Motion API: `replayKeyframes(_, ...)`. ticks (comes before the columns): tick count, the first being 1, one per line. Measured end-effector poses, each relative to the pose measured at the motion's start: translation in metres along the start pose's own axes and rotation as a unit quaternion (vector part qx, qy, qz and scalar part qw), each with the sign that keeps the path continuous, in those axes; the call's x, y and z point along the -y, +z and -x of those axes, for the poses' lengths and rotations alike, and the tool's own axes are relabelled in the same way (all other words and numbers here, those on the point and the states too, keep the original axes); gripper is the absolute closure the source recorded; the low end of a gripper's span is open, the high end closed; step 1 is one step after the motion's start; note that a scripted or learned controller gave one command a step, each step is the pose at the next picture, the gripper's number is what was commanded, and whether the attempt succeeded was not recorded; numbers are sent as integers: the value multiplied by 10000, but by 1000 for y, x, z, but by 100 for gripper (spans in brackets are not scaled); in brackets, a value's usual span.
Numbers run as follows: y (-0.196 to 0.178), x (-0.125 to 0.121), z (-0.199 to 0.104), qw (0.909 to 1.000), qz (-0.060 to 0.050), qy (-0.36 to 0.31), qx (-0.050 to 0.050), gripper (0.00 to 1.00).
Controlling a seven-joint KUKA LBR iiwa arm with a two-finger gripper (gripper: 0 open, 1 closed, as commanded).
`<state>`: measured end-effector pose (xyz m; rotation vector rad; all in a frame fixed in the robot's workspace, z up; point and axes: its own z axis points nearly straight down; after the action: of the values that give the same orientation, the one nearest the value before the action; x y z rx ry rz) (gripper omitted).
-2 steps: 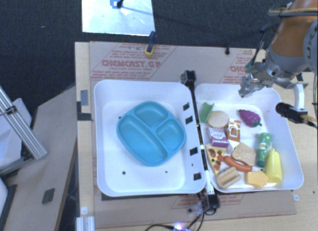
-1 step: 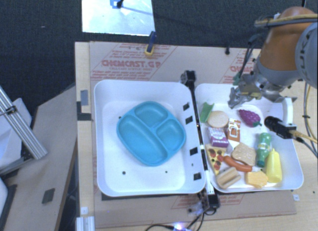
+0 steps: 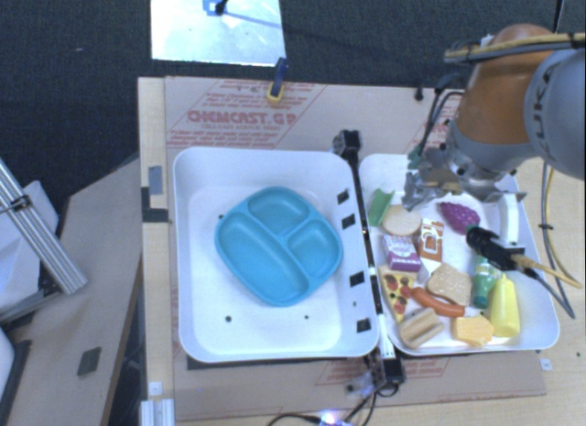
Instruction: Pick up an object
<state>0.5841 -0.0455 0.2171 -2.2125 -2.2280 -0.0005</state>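
Left bin (image 3: 197, 259): holds a blue divided tray (image 3: 277, 245).
Right bin (image 3: 546, 319): crowded with toy food.
Arm (image 3: 513, 94): poised over the right bin's far end.
Gripper (image 3: 421, 184): spread of its grip cannot be told; nothing seen held.
Round bread slice (image 3: 401, 222): likeliest target, lying just beside and below the gripper, toward the bin's near side.
Purple grapes (image 3: 458, 213): just to its right.

Both bins (image 3: 197, 259) are white. The left bin holds a light blue divided tray (image 3: 277, 245). The right bin's contents include purple grapes (image 3: 458, 214), a yellow bottle (image 3: 504, 305), a red-orange hot dog (image 3: 438, 302), a green piece (image 3: 379, 205) at its left edge and tan bread (image 3: 449, 282). The arm (image 3: 499, 94) is grey with an orange band. The bench (image 3: 243, 113) is tan with red lettering.
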Motion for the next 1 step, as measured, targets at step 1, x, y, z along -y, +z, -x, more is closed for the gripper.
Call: replayKeyframes(1,-5,6,6,10000,6,27,4,100)
